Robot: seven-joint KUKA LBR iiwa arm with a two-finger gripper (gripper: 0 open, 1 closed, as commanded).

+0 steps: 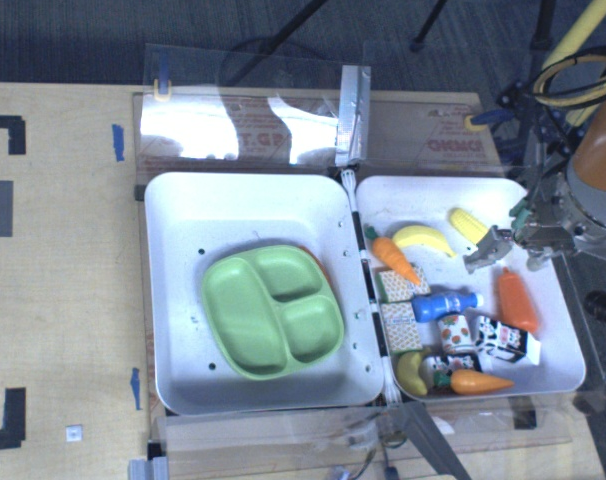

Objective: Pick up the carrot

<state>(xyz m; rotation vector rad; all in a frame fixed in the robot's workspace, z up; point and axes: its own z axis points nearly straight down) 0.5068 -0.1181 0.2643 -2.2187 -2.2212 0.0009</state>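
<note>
Right bin [558,363], carrot [394,257], arm edge-cropped

Two shallow white bins side by side. Left bin [173,268]: green three-compartment plastic tray [273,310] at centre. Right bin [568,368]: orange carrot with green top [394,257] at left wall; yellow banana [424,238] just right of it, yellow block [469,225] further right. Two-finger gripper [511,248] above right side, orange-red pepper [516,300] near of it. Blue bottle [445,305] centre. Second orange carrot [476,382] at near wall.
</note>
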